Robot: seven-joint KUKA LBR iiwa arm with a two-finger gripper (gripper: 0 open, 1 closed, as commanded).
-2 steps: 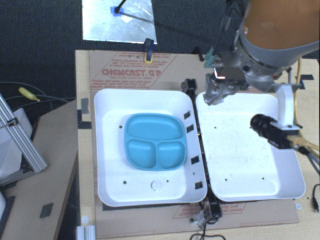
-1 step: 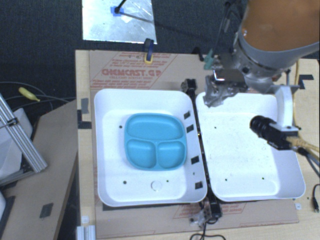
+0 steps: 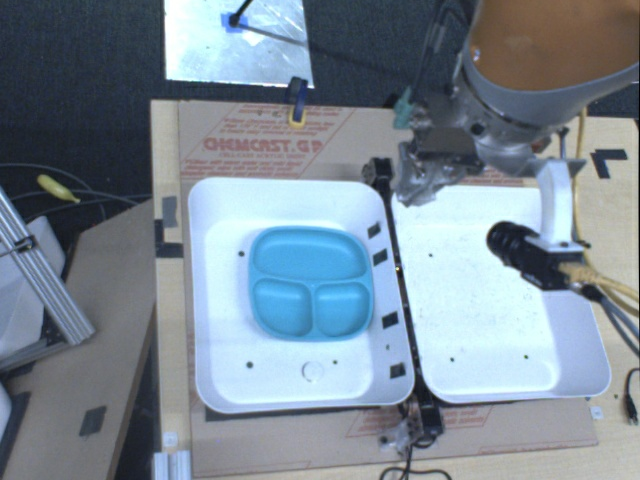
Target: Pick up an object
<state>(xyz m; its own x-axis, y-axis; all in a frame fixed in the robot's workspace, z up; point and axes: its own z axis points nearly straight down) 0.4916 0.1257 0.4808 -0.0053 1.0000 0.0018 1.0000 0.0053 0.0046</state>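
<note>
The arm's gripper (image 3: 420, 183) hangs over the upper left corner of the right-hand bin (image 3: 500, 368), right by the divider between the two bins, and I cannot tell from this angle how its fingers stand, since the wrist body crowds over them. Nothing is visibly held. The obvious candidate to pick, a blue divided plate (image 3: 308, 283) with three compartments, lies flat in the middle of the left-hand bin (image 3: 215, 368), left of centre in the frame and apart from the gripper. A small pale disc (image 3: 313, 371) sits just below it on the bin floor. I'd call this the approach step, with no grasp made so far. The next move looks to need a shift across the divider to the left, then a descent onto the plate's raised rim or a partition ridge, because the plate lies low and broad and offers little else to pinch. As for writing, the brown board (image 3: 260, 143) under the bins carries red print at upper centre reading roughly "CHEMCAST GP"; the smaller lines are too fine to read.
</note>
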